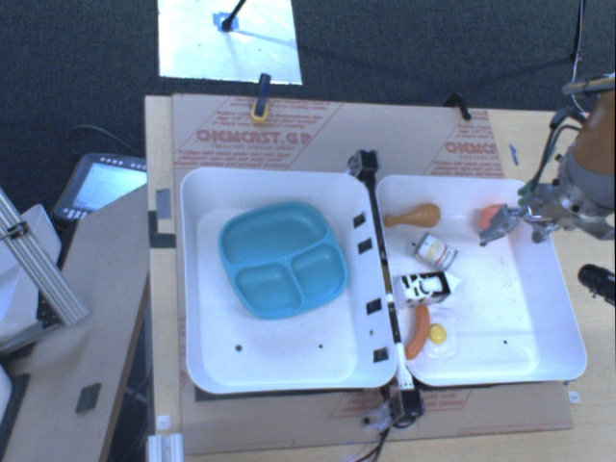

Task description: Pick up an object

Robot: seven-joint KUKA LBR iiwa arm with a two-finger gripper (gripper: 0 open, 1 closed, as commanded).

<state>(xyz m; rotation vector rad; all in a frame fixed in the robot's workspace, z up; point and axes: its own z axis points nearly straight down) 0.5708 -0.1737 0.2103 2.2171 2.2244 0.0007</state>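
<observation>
Camera view from above: the gripper (500, 224) is seen low over the far right part of the right bin (539, 359), with a small orange-red toy (492, 216) lying right at its fingertips. Whether the toy is actually between the fingers, or whether they are spread or closed, cannot be told from this angle.

The toy is judged to be light, hollow plastic, stiff and rather smooth, so a slip is likely unless it is taken across its narrow middle. Its shape is partly hidden; its long axis appears to run roughly left to right across the bin, though which end leads cannot be made out.

Other candidates are spread to its left: a drumstick (414, 218) lying with its long axis left to right, a small can (435, 250), a black-and-white carton (424, 286), a sausage (418, 330) and a fried egg (440, 336). A blue divided plate (283, 258) rests in the left bin (202, 354).
</observation>
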